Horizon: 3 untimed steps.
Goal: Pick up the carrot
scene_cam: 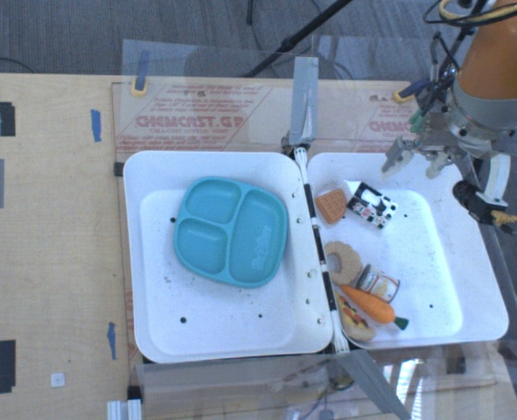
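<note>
Orange carrot [369, 304], green tip pointing toward 4 o'clock, lying at 7 o'clock in the right bin [455, 274], close to the dividing wall. Touching a small jar [377, 283] at its 12 o'clock and a tan flat piece [356, 324] at its 7 o'clock. Beige ring [344, 260] just beyond the jar; toast slice [331, 205] and black-and-white toy [371, 206] at the bin's 11 o'clock. Teal divided plate [231, 232] resting in the left bin [153, 304]. Pincer [414, 153] hovering over the right bin's 1 o'clock rim, well apart from the carrot, fingers spread, nothing between them.
</note>
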Available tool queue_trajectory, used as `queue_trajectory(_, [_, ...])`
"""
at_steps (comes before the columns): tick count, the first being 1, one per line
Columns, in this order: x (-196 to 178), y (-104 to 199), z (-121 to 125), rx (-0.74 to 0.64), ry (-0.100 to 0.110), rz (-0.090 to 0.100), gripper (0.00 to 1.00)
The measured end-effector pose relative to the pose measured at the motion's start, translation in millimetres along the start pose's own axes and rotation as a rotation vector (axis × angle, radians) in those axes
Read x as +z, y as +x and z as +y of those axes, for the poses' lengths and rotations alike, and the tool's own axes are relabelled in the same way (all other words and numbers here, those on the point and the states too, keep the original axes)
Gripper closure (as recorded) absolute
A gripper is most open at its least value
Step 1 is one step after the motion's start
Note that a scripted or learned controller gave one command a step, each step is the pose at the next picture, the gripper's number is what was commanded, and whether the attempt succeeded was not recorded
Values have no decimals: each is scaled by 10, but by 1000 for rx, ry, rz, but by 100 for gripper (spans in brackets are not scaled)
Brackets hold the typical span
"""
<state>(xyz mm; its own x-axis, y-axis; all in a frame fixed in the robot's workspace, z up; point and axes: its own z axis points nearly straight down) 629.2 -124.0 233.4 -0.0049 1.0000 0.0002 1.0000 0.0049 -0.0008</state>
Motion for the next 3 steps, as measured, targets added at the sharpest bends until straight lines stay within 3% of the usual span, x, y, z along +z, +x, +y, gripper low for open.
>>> queue_trajectory(1, [1153,207,-362,-122,-31,-8,0])
queue_trajectory(2, [1412,115,-1234,-124,-16,-1,0])
queue_trajectory(3, [1404,230,-989,-514,-20,-13,0])
